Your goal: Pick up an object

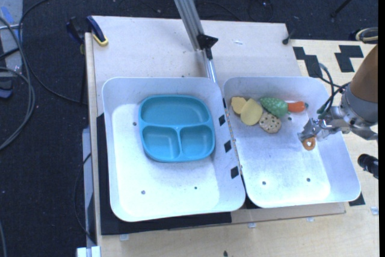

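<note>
Two bins (120, 201) — one blue tray (177, 128), five small objects (264, 114).

The arm (367, 90) enters at the right edge of the scene. Its outermost visible part is a broad, rounded section in an orange-brown tone, cut off by the frame. Below that sits a grey, cylinder-like wrist section with a smooth, dull finish. A dark cable (328, 82) loops along the left side of the wrist, with a small greenish patch near where it meets the metal. The gripper (310, 134) is a compact assembly of silvery-grey and dark parts, narrowing to the left; its finer details are too small to make out.
</note>
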